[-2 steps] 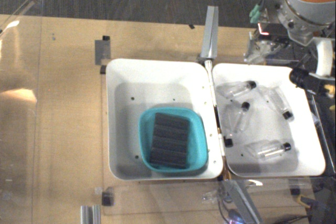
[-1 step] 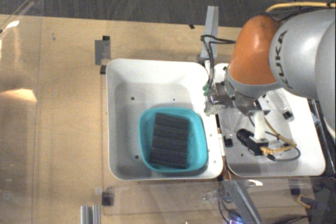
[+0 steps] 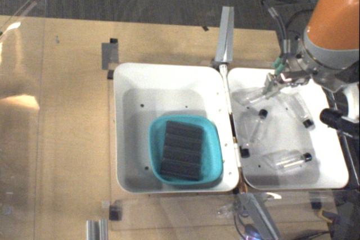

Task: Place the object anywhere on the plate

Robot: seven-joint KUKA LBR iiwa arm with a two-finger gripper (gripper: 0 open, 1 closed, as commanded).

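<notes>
Clear plastic tubes with dark caps lie scattered in the right bin (image 3: 337,174). A teal plate (image 3: 212,146) sits in the left bin (image 3: 132,87) and carries a dark ribbed block (image 3: 182,150). Both bins rest side by side on the wooden counter (image 3: 62,137).

My pincer (image 3: 271,86) hangs over the upper left part of the right bin, with my orange-banded arm (image 3: 337,8) above it. I cannot tell from this view how the pincer is set, and nothing shows clearly between its tips.

The object I judge to be in hand is the nearest tube (image 3: 251,96), lying at a slant just beside and below the pincer tips, close enough that contact cannot be ruled out. A second tube (image 3: 257,126) lies a little further down the bin, a third (image 3: 301,111) lies to the right, and a fourth (image 3: 289,160) rests near the lower edge.

Judgement on the step: this is the pick, not yet confirmed. To do it well, I should come straight down across the tube's narrow width, near its middle, so it does not roll or slip out. The tube is smooth and light, so a skewed closure would likely flick it aside. The wall between the bins must be cleared on the lift.
</notes>
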